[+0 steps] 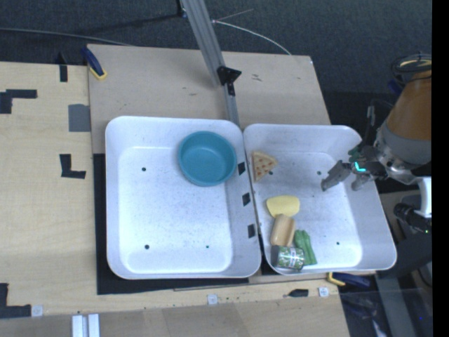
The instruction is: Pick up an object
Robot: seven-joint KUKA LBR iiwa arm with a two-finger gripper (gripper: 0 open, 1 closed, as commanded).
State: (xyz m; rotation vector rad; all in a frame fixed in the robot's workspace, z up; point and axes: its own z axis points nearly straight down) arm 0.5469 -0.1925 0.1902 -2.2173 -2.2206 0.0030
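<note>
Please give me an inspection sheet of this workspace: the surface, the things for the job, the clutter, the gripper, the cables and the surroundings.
Surface: wooden bench with two white bins, left bin and right bin, side by side on a dark mat.
Job's things: blue bowl in the left bin; cracker, yellow piece, tan cylinder, green piece and small can in the right bin.
Clutter: black tape marks on the bench.
Gripper: gripper over the right bin's right side, jaws open, holding nothing.
Cables: thin wire behind the bench.
Surroundings: slanted metal pole, dark floor.
</note>
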